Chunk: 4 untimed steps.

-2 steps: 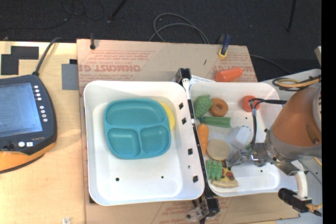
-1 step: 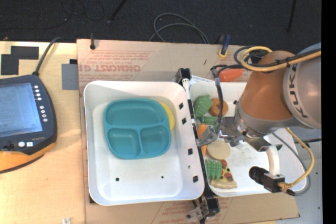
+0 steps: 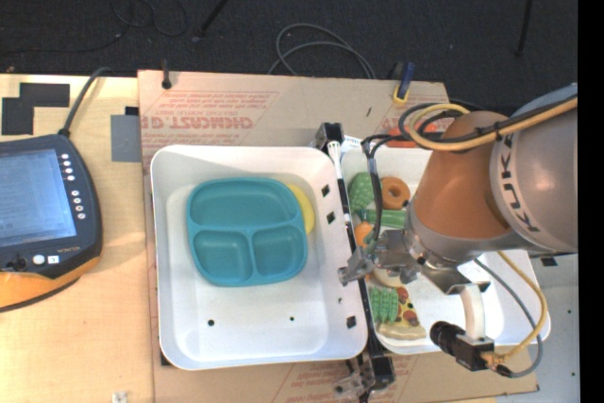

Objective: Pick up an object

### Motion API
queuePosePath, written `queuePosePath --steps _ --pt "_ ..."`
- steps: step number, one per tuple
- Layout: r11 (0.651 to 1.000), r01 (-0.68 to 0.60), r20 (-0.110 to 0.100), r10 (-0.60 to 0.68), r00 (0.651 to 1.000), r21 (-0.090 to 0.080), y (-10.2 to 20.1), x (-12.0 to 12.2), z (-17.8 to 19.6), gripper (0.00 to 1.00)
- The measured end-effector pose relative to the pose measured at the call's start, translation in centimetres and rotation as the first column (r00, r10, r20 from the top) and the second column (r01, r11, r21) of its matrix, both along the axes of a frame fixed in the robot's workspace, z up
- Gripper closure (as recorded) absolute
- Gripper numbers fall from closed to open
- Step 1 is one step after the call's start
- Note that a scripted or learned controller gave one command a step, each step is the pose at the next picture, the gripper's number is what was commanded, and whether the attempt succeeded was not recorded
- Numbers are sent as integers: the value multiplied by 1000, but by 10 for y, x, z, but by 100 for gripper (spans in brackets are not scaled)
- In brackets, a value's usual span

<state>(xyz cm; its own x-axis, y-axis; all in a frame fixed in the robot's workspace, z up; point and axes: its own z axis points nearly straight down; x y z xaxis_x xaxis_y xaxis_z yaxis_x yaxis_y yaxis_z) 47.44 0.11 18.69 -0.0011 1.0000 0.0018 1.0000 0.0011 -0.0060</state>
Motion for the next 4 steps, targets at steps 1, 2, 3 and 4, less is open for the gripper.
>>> queuePosePath --steps 1,2,3,4 --pt "1000 2 1 -2 1000 -1 -12 0 0 0" --pt "1000 3 2 -3 1000 -2 -33 8 0 0" --pt "1000 2 1 -2 1000 -1 -50 1 0 0" --pt "1000 4 2 -4 1000 -1 -50 1 0 0"
